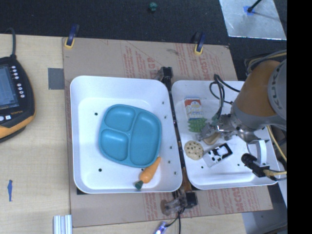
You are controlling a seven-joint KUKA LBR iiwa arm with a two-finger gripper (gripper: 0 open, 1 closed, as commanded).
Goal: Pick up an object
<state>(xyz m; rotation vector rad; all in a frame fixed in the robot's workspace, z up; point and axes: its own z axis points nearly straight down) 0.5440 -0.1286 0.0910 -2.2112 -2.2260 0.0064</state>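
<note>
A smooth blue divided plate [130,135] and a carrot [150,172] lie in the left bin [83,130]. The hand [214,130] sits low over the right bin's [219,179] round cookie [194,149]; its grip, can't tell.

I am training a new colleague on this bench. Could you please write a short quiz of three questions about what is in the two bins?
1. True or false: the toy carrot lies in the same bin as the blue plate.
2. How many compartments has the plate?
3. Which is nearest the gripper? A) carrot B) cookie C) plate

Key: 1 true; 2 three; 3 B.
</note>
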